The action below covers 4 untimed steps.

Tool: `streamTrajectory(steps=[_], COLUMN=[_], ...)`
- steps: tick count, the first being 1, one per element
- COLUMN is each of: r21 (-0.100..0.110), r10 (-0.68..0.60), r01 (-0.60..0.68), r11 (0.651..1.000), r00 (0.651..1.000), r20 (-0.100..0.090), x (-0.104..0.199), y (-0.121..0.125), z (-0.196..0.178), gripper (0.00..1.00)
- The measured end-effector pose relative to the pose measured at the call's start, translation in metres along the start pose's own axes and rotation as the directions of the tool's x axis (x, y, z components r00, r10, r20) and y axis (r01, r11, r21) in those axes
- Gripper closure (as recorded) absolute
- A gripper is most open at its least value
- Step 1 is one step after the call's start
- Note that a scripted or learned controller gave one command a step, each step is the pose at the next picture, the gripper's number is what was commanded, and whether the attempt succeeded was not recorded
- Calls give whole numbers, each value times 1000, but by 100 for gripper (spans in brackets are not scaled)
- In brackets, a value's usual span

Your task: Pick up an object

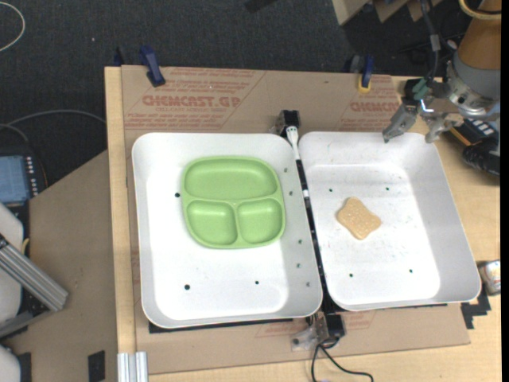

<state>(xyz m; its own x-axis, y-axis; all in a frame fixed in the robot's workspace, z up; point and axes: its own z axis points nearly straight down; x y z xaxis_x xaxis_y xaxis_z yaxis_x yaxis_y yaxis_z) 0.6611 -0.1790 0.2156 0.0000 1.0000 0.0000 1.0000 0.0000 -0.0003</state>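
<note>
So the tan cracker-looking piece (358,218) sits flat near the middle of the right bin (421,277), nothing else in there with it. The left bin (159,269) has a green divided plate (234,201) in its upper half. The gripper (413,126) hangs at the frame's upper right, over the right bin's far edge, fingers spread wide, holding nothing.

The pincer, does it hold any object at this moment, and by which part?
Nothing is held. The pincer is open above the right bin's far edge, apart from the tan biscuit lying in that bin.
</note>
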Motion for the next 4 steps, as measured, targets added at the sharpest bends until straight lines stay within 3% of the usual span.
streamTrajectory(steps=[1, 2, 3, 4], r21=[13, -5, -9, -15], r10=[2, -2, 4, 1], r01=[-2, 2, -4, -1], r11=[1000, 1000, 1000, 1000], r00=[1000, 1000, 1000, 1000], r20=[-5, 0, 0, 2], x=[16, 89, 85, 85], y=[-54, -102, -157, -154], z=[129, 128, 127, 116], gripper=[0, 0, 0, 100])
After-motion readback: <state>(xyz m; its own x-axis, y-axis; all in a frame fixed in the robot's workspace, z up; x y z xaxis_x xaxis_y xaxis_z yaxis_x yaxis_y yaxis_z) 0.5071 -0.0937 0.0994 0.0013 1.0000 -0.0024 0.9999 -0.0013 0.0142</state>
